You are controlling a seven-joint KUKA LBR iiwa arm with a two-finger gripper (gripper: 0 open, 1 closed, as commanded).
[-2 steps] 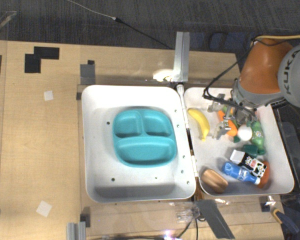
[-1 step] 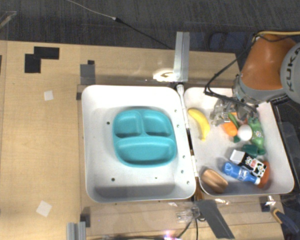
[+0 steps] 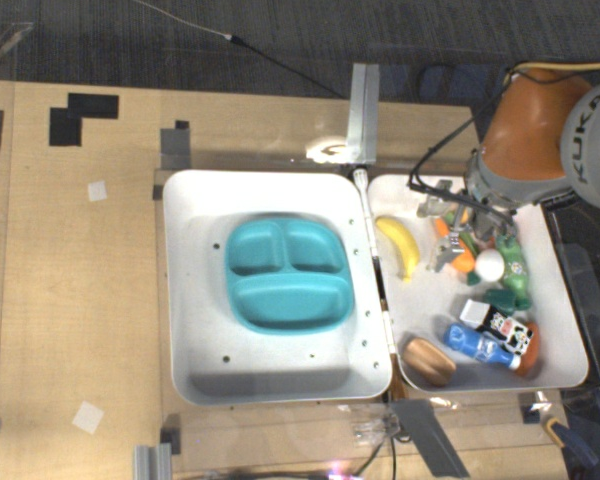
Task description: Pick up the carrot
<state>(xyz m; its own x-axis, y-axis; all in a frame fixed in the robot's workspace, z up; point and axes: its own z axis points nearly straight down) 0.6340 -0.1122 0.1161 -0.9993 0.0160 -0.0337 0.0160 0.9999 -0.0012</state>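
Observation:
The carrot (image 3: 443, 227) is a small orange piece lying in the right bin (image 3: 565, 318), near its back, right of the banana. My gripper (image 3: 442, 234) reaches down over it from the right, under the grey wrist with the orange band. Its two grey fingers (image 3: 433, 207) stand apart, one on the far side and one on the near side of the carrot. The gripper is open and the carrot rests on the bin floor. The wrist hides part of the carrot.
Crowded around the carrot are a yellow banana (image 3: 400, 245), a white ball (image 3: 489, 265), another orange piece (image 3: 464, 262) and green items (image 3: 516, 274). A blue bottle (image 3: 477, 345) and brown loaf (image 3: 429, 360) lie nearer the front. The left bin (image 3: 195, 268) holds a teal divided tray (image 3: 285, 272).

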